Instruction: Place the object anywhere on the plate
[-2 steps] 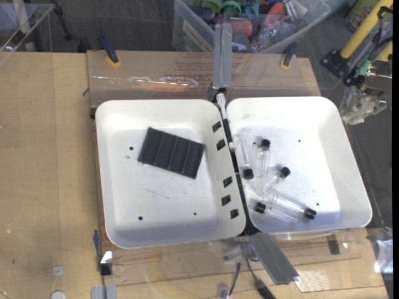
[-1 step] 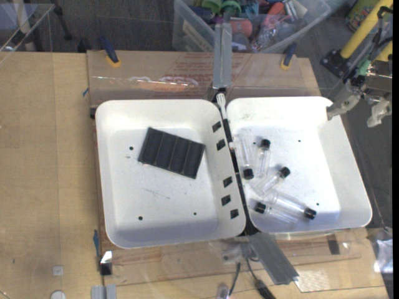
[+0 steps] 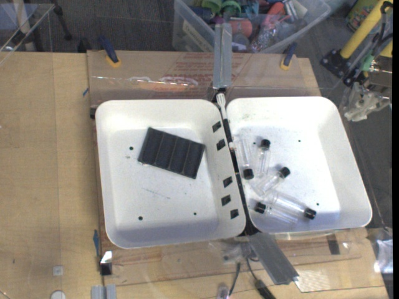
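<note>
Reaching in from the far right corner, the arm (image 3: pixel 368 23) is cut off by the frame edge, so little more than a yellow-orange section and dark fittings can be made out. The gripper (image 3: pixel 363 104) is seen as a pale, blurred shape hanging just outside the far right corner of the right bin (image 3: pixel 349 167); whether it is released or clenched cannot be told, and nothing is seen held in it.

In the right bin, several clear tubes with black caps (image 3: pixel 269 173) are gathered toward its left half, lying at different angles and partly overlapping. Their transparent bodies are hard to separate from the white floor, so an exact count cannot be given. One longer tube (image 3: pixel 285 208) lies near the front, with a black cap at each end.

The left bin (image 3: pixel 112 185) touches the right bin along a central seam, where a row of small black marks (image 3: pixel 224 167) is seen. On its floor a dark ribbed rectangular plate (image 3: pixel 171 152) lies flat, slightly turned, toward the far side of the middle. Nothing rests on it.

Beyond the bins, a clear tub of coloured toys (image 3: pixel 249 8) is cut off by the top edge, its contents too jumbled to identify.
</note>
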### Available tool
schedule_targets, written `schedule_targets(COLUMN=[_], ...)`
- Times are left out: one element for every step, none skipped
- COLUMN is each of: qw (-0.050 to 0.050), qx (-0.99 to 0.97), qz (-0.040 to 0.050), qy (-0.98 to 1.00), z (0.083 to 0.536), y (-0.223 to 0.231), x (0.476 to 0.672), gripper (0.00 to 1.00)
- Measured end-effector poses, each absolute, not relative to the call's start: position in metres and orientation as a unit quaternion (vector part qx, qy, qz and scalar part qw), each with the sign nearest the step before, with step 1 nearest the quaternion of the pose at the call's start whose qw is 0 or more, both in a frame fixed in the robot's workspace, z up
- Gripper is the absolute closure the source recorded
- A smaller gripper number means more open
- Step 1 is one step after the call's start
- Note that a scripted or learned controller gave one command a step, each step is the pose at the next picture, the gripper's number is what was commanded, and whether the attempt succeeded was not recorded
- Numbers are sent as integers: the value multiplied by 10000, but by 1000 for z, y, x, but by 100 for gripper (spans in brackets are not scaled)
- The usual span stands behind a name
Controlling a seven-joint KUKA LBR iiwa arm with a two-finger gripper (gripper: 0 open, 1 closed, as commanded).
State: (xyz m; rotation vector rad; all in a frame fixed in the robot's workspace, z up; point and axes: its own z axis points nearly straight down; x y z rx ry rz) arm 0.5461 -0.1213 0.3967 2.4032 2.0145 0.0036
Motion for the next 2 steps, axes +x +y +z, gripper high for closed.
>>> schedule_targets(qw=[35,34], qx=[5114,5114], qz=[3,3], qy=[8593,8593], z=[436,436], y=[-190,-190], x=[495,495], gripper=[100,0])
